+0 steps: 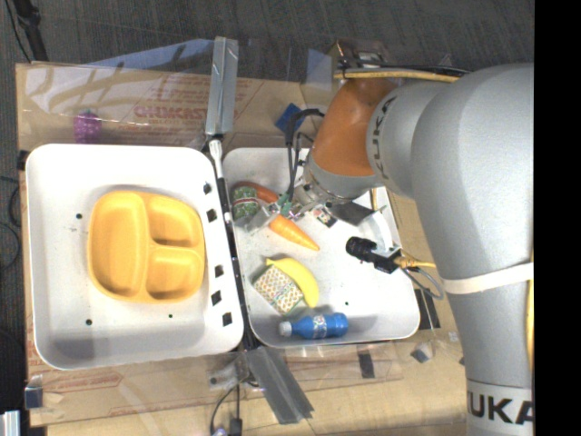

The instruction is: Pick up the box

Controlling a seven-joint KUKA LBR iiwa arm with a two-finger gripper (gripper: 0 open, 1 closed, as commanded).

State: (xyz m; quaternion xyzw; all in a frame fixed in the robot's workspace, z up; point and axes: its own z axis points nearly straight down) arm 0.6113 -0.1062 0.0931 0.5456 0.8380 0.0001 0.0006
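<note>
At the lower edge of the right bin (399, 321) lay a blue bottle (315, 325). Just above it the patterned box (278, 288) leaned against a banana (302, 278). Higher, mid-frame, sat a carrot (292, 232) and a can (245, 203). The jaws (295, 204) hung over these; whether apart or together I could not tell. In the left bin (54, 334) sat a yellow tray (145, 243).

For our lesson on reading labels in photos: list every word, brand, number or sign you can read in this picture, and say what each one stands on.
"UKA": white letters on the grey arm, cut off at the picture's edge.
Red print on the cardboard sheet behind the bins: too faint to read.
Label on the blue bottle: too small to read.
Patterned box: pattern, no legible words.
</note>
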